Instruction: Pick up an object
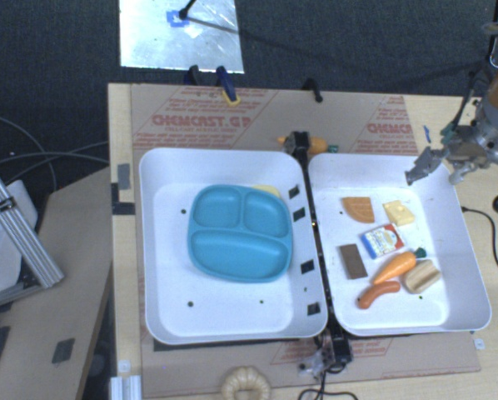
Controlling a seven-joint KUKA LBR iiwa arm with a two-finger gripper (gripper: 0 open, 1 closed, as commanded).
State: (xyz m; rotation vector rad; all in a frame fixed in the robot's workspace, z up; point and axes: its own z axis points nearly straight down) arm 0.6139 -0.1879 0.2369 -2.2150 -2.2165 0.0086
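Observation:
The right bin [461, 307] holds several toy foods: an orange wedge [358, 209], a pale yellow block [399, 213], a blue and red packet [382, 241], a brown bar [353, 261], a carrot [396, 265], a red-orange sausage [376, 295] and a tan bread piece [421, 277]. My gripper [439, 172] hangs over the bin's far right corner, above and behind the yellow block. Its fingers are spread open with nothing between them.
The left bin [161, 307] holds a blue divided plate [239, 232] with a yellow piece [268, 191] peeking from behind it. A black divider [309, 223] runs between the bins. A foil sheet [181, 23] lies beyond the bench.

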